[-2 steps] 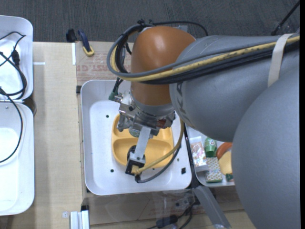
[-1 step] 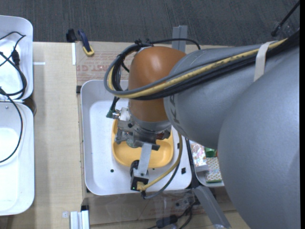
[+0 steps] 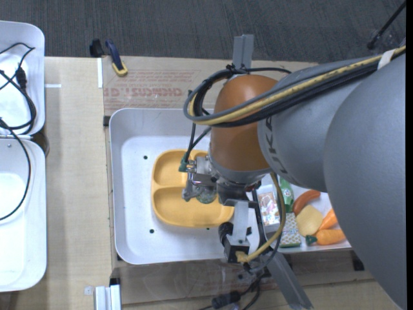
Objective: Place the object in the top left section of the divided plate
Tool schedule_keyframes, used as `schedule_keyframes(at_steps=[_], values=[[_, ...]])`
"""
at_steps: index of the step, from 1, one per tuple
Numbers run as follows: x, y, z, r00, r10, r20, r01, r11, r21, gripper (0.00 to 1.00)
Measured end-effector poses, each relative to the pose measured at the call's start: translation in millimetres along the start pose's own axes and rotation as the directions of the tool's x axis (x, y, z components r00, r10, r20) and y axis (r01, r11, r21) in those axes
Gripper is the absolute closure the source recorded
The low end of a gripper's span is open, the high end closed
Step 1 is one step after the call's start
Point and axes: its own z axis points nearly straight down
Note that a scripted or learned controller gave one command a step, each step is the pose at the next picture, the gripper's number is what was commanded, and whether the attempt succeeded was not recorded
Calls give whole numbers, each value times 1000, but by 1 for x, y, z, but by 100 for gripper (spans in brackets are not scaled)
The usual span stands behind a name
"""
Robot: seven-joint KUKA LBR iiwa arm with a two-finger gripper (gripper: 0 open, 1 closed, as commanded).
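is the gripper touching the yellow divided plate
Cannot tell. In the camera view the gripper overlaps the yellow divided plate from above, with its tips hidden, showing neither contact nor gap.

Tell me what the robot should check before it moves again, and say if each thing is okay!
1. Yellow divided plate sits inside the white bin: ok.
2. Top left section of the plate is in plain sight: ok, its bare yellow floor shows.
3. Hand is over the plate: ok, it hangs near the plate's middle divider.
4. Hand is over the top left section: cannot tell, the arm hides much of the plate.
5. Object is held in the hand: cannot tell.
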Motion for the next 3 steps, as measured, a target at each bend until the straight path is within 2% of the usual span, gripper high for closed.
schedule_keyframes(at_steps=[1,2,3], values=[[3,79,11,1000,-12,0,12,1000,-1,100],[39,76,-13,992,-123,0,123,992,-3,100],[-41,48,-6,950,-314,0,314,950,-2,100]])
